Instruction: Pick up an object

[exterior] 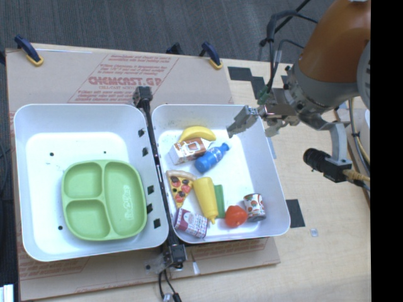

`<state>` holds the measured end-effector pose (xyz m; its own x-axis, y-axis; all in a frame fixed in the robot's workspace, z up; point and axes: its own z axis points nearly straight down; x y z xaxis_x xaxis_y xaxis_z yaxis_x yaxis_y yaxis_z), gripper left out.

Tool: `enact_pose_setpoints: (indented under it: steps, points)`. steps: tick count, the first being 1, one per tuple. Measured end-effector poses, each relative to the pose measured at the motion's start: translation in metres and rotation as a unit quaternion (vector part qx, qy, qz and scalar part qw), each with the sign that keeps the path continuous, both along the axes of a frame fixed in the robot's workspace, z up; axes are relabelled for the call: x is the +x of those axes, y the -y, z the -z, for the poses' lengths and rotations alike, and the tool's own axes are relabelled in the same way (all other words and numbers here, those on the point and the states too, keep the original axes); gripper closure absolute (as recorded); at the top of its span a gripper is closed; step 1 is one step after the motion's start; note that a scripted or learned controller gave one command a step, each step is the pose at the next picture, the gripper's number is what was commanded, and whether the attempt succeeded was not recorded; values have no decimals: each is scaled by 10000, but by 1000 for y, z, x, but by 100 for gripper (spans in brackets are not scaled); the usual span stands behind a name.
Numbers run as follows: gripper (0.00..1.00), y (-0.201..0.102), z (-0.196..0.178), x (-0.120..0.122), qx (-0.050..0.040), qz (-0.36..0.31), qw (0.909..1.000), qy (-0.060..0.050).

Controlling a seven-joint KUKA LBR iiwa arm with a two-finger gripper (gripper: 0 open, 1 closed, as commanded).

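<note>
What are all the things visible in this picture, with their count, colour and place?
Shallow plastic bins: 2, white, side by side on the bench.
Divided plate: 1, light green, left bin.
Toy banana: 1, yellow, right bin, top.
Small bottle: 1, blue, right bin, middle.
Pizza slice toy: 1, yellow and red, right bin, left side.
Round toy: 1, red, right bin, bottom.
Clamps: 2, blue and yellow, board's top edge.
Gripper: 1, grey, above right bin's top right corner.

Two white bins (38,244) sit before me: one green divided plate (104,200); one banana (198,133), one blue bottle (211,158), one pizza slice (180,186), one can (254,206), one tomato (235,216).
</note>
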<state>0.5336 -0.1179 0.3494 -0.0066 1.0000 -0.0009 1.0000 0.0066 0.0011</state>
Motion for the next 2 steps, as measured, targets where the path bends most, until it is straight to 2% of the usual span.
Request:
enact_pose_setpoints:
  steps: [1,2]
  points:
    - [0,0,91,-58,4,2,10000,-29]
    - [0,-8,251,-58,12,-6,10000,-28]
